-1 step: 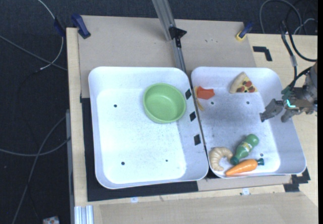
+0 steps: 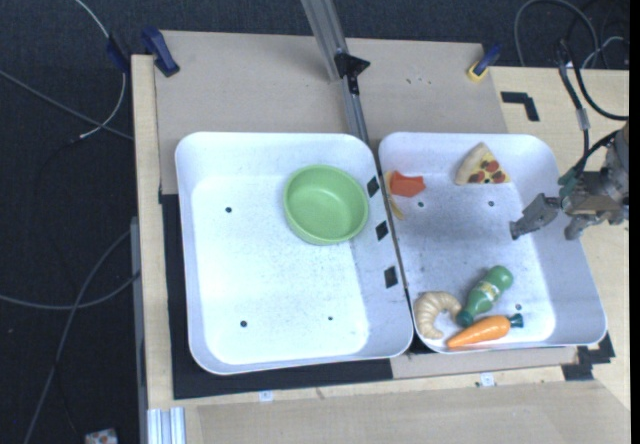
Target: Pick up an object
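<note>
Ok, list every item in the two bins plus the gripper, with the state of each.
green bowl: upright, in left bin
orange piece: right bin, by left wall
pizza slice: lying flat
croissant: lying flat
green bottle: on its side
carrot: on its side
gripper: open, holding nothing

Bright and even all over, as if lit from above. Very white on the two bins (image 2: pixel 270 262), a little washed out, with no sharp glare spots. Only soft, thin shadows: a faint one under the green bowl (image 2: pixel 325 204) and along the bin rims. Quite dark on the black floor around the bench (image 2: pixel 250 82). A bit grainy and soft everywhere, so small things look fuzzy. Slightly blurry at the gripper (image 2: pixel 560 217) near the right side.
</note>
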Robot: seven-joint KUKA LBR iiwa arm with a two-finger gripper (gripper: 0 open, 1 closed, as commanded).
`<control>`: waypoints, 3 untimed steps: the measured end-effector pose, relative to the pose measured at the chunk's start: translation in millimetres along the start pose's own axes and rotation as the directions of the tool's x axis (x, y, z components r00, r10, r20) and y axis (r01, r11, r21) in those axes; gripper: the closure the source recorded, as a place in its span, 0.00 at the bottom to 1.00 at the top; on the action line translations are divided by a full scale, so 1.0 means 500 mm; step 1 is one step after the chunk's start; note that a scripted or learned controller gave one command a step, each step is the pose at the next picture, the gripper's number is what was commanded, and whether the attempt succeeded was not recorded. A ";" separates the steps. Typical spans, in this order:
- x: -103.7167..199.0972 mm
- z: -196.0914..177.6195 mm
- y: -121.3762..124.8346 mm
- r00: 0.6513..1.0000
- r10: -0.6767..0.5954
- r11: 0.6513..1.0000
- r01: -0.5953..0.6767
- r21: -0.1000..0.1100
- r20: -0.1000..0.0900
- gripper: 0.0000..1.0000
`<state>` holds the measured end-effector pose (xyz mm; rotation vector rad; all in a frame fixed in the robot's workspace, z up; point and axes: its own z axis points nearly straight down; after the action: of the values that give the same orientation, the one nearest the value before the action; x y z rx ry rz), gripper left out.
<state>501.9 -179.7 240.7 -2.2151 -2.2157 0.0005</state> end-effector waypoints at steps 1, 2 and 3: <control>-0.001 0.129 0.000 1.000 0.000 1.000 0.000 0.009 -0.002 0.00; 0.011 0.220 -0.009 1.000 0.001 1.000 -0.001 0.008 -0.003 0.00; 0.013 0.297 -0.012 1.000 0.001 1.000 -0.001 0.007 -0.003 0.00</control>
<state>494.9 -172.2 92.3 -2.2107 -2.2095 0.0053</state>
